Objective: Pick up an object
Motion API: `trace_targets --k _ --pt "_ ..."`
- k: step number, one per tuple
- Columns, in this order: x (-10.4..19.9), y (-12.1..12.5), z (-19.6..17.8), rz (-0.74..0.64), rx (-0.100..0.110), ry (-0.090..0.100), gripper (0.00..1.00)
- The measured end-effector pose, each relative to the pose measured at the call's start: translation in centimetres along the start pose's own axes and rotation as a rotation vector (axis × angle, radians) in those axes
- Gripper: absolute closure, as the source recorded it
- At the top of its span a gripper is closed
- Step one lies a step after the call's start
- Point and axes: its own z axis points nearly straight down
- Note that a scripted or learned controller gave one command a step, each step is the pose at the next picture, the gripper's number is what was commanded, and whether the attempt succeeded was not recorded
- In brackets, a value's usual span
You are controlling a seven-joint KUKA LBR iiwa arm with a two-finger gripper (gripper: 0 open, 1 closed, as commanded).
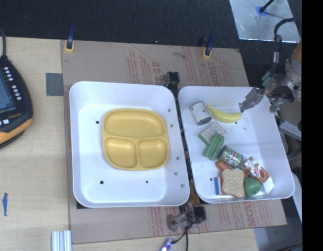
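Gripper hovers at the right white bin's far edge, just beside the yellow plastic banana. Fingers probably slightly apart, holding nothing. Risk: the banana's curved skin slips, or a fingertip clips the grey can.

red mirrored lettering on brown cardboard sheet under the bins | too faint to read | labels on small packets in right white bin | illegible
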Motion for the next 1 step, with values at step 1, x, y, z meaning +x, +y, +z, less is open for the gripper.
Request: trace_targets --k 1 --pt "1.52 -1.59 8.8 -0.001 0.002 0.0 0.0"
